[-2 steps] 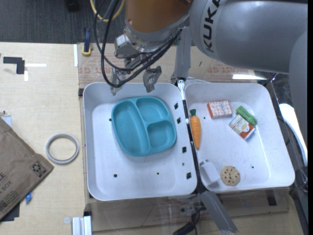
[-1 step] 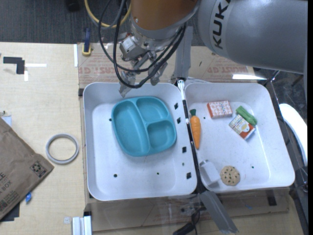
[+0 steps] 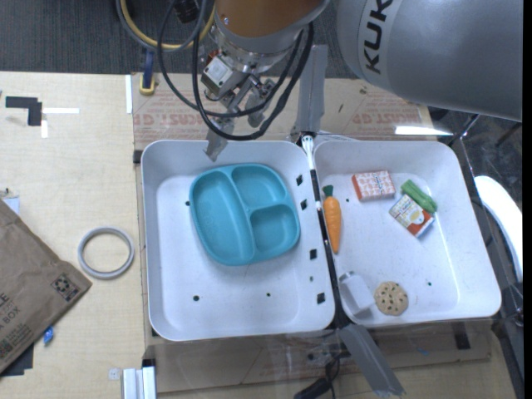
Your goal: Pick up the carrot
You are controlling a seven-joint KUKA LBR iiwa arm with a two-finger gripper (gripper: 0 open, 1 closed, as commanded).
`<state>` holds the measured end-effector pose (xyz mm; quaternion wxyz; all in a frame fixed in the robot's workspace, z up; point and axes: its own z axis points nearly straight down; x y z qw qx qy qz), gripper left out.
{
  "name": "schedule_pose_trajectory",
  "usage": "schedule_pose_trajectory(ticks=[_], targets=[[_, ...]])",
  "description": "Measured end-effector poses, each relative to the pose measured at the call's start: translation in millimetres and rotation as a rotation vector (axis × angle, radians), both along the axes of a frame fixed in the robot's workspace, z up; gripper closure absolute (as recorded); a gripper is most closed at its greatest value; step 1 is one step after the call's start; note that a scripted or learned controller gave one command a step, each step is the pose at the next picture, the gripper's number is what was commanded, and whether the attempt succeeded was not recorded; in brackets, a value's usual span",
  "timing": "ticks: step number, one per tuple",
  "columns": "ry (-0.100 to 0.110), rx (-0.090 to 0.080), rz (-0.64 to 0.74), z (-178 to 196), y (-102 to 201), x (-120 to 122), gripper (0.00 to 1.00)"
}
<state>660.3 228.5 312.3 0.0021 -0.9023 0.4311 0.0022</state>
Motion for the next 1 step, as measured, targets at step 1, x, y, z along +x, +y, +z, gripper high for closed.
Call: schedule_pose_trajectory(ticks=[1], targets=[[0.000, 0.001, 0.280, 34.2, -0.5, 0.2, 0.00]])
